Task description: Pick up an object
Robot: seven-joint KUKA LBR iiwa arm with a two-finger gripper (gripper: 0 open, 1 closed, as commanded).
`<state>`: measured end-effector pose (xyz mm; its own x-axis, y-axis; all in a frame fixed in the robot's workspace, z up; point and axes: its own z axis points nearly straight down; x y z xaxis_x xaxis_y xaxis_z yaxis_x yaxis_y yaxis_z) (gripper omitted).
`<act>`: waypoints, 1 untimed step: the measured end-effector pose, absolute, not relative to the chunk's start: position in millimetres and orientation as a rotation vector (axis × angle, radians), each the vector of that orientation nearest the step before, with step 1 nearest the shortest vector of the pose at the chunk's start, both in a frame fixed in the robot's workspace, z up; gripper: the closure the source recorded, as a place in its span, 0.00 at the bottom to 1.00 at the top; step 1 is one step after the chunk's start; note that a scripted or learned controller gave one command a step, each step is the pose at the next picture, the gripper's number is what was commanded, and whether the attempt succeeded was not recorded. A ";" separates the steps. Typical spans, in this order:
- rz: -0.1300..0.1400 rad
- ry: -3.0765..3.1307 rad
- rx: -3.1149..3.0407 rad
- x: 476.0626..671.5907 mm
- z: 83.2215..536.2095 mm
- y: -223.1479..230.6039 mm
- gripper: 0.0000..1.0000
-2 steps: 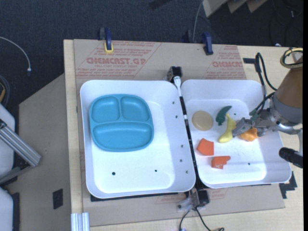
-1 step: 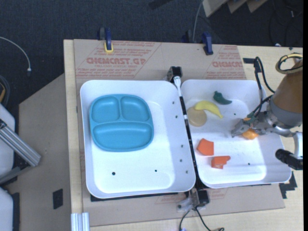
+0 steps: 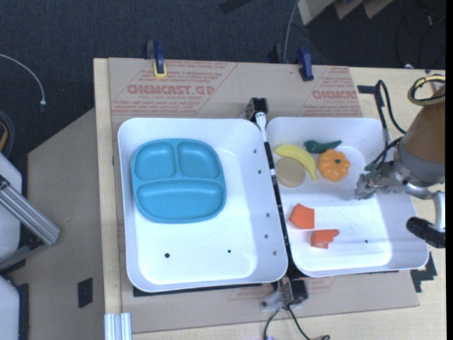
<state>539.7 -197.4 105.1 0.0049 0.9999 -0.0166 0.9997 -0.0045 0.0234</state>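
From where I sit, my gripper [image 3: 369, 183] hangs over the right bin [image 3: 354, 261], close to its right wall and just right of the toy pumpkin [image 3: 333, 166]; whether it stands open or closed I cannot tell from this slanted view, and nothing shows held in it. I judge this to be the approach step, with no object picked yet. The candidates all lie in that bin: a yellow banana [image 3: 297, 159] touching a tan round disc [image 3: 289, 172], a dark green piece [image 3: 320, 146] beside the pumpkin, and two orange-red blocks [image 3: 302, 217] lower down, one near the other. The pumpkin is nearest, so I reckon the next move is a short shift left and a descent over it. The bare floor between pumpkin and blocks gives room; the bin's right wall sits tight beside the tool. The left bin [image 3: 198, 261] carries a blue divided tray [image 3: 178, 180].
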 end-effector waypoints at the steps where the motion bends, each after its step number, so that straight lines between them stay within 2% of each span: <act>1: 0.003 2.220 2.216 543.4 159.8 -187.6 1.00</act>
<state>543.4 -187.6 159.8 -0.0017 1.0000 -0.0021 1.0000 0.0017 0.0049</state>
